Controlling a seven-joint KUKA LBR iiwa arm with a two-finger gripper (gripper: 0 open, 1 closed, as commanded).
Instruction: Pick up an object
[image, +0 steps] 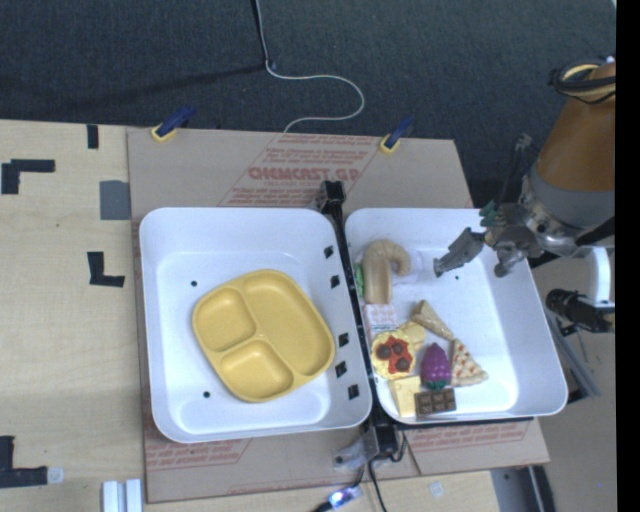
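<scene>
Showing the right bin (520, 395), its toy food crowded at the near-left corner: a chocolate bar (435, 402), a knobbly purple grape cluster (435, 365), glossy pizza slices (465, 365), then a curved tan piece (380, 268) beyond. Farther back, the gripper (478, 252) hovers with fingers apart, holding nothing. Risk: tight packing may cause a slipped or double grasp.
</scene>
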